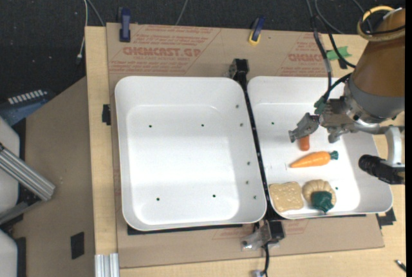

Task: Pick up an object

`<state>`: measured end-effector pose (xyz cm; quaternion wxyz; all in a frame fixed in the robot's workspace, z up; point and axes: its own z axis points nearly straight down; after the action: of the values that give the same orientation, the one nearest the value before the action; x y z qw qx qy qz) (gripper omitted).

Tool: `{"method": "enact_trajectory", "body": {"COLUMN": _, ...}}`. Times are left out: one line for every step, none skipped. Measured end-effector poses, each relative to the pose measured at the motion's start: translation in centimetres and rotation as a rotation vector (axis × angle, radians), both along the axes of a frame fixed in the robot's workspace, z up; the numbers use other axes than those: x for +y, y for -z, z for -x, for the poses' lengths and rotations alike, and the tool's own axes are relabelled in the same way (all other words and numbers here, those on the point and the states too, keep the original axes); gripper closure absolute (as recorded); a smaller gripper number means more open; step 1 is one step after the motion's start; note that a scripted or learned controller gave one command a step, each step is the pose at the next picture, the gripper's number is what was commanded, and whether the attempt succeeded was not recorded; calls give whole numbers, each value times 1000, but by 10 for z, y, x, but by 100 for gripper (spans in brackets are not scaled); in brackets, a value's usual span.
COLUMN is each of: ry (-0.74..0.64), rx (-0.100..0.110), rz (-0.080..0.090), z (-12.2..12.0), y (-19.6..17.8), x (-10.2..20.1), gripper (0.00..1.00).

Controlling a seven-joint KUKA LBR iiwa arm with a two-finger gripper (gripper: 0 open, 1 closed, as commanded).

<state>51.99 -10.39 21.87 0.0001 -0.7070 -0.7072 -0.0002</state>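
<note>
Left bin (187, 153) is sitting w/ nothing visible in it, butted against the right bin (283, 102) along a dark seam, prob. so things can be shifted from one to the other. Both are resting on a cardboard-topped bench (103, 140), clamps (124, 24) at the far edge holding the sheet down.

Right bin is holding all the pickable stuff, bunched toward its near end: a tan cracker-like square (286, 196) in the near-left corner, a beige roll w/ a teal bit (320, 194) just beside it on the right, a carrot (313, 159) lying crosswise a little farther back. A small orange-red piece (304, 142) is lying just behind the carrot.

Gripper (320, 129) is hanging over that right bin, arm (380, 76) coming in from the right. Jaws are looking spread apart, one grey finger (301, 131) directly above the orange-red piece, nothing between them. Judging by this, it's lining up on that piece or the carrot; no grasp yet. Items are close together, so a nudge of the carrot seems a risk.
</note>
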Motion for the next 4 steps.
{"method": "enact_trajectory", "body": {"ry": 3, "rx": 6, "rz": 0, "z": -16, "y": 89, "x": -43, "gripper": 0}}
{"method": "enact_trajectory", "body": {"ry": 0, "rx": -1, "rz": 0, "z": -18, "y": 75, "x": -41, "gripper": 100}}
{"method": "enact_trajectory", "body": {"ry": 0, "rx": -1, "rz": 0, "z": -18, "y": 75, "x": -41, "gripper": 0}}
{"method": "enact_trajectory", "body": {"ry": -1, "rx": 4, "rz": -1, "z": -44, "y": 137, "x": -35, "gripper": 0}}
